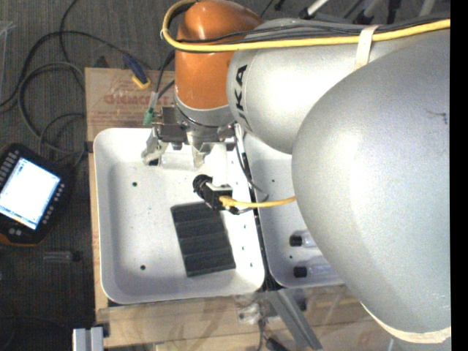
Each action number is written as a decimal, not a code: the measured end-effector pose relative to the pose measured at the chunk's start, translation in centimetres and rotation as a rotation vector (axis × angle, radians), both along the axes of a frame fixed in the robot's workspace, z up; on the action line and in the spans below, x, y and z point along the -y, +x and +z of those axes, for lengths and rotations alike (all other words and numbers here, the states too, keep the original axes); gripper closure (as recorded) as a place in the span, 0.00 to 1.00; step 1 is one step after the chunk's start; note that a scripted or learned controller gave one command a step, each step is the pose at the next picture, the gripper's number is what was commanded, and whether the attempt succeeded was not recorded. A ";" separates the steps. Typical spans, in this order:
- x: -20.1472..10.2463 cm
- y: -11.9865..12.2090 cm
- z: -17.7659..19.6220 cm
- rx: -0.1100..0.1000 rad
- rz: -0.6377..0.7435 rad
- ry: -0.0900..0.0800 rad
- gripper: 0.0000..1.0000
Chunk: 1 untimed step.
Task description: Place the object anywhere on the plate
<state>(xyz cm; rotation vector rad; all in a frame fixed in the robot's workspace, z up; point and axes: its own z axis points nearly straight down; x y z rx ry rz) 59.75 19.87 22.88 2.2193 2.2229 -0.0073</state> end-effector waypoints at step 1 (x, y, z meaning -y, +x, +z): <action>1.1 -2.0 -13.4 0.005 0.077 0.007 0.00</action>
